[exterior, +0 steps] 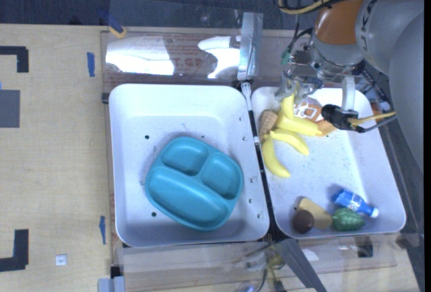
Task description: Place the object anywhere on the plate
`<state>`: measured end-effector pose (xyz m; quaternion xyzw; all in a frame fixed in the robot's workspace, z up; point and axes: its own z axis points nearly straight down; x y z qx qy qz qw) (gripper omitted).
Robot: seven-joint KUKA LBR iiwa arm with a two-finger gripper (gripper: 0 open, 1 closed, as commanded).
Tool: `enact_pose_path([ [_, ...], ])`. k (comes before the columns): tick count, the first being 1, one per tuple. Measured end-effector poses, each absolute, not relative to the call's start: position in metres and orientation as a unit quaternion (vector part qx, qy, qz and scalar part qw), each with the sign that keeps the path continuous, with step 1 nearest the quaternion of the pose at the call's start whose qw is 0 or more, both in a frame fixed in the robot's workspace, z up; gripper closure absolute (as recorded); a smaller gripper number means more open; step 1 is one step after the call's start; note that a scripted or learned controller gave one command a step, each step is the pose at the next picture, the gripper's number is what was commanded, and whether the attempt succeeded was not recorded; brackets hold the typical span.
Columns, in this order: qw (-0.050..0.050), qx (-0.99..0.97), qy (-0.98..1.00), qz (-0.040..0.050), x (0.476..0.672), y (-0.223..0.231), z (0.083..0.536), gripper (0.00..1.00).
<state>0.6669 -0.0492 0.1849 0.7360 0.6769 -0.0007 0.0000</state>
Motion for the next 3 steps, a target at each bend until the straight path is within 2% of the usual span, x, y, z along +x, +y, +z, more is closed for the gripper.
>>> enact_pose_path([
  [1,-0.001,0.727,0.687,0.0007,0.575,0.024,0.185,1.0],
  [2,-0.001,0.64,0.768,-0.0004,0.558,0.093,0.184,1.0],
  [3,-0.001,0.64,0.768,-0.0004,0.558,0.092,0.184,0.0],
])
